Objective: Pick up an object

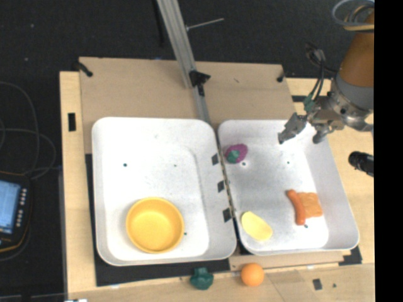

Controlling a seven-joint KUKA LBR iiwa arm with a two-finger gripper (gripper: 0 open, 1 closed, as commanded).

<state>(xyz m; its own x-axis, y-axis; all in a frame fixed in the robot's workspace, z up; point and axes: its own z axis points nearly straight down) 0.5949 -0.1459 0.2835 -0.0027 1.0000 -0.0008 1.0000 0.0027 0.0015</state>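
My gripper (303, 134) hangs over the far right part of the right bin (277, 168), its two fingers spread open with nothing between them. In that bin lie a purple and green toy (236, 153) near the far left corner, an orange toy (304, 206) toward the right side, and a pale yellow piece (256, 226) at the near left. The orange toy sits well nearer the front than the gripper. A yellow bowl (155, 224) rests in the near part of the left bin (151, 168).
An orange ball (252, 274) and a small dark green object (201, 279) lie on the bench in front of the bins. A metal pole (179, 36) slants up from between the bins at the back. A tablet device (11, 209) sits at far left.
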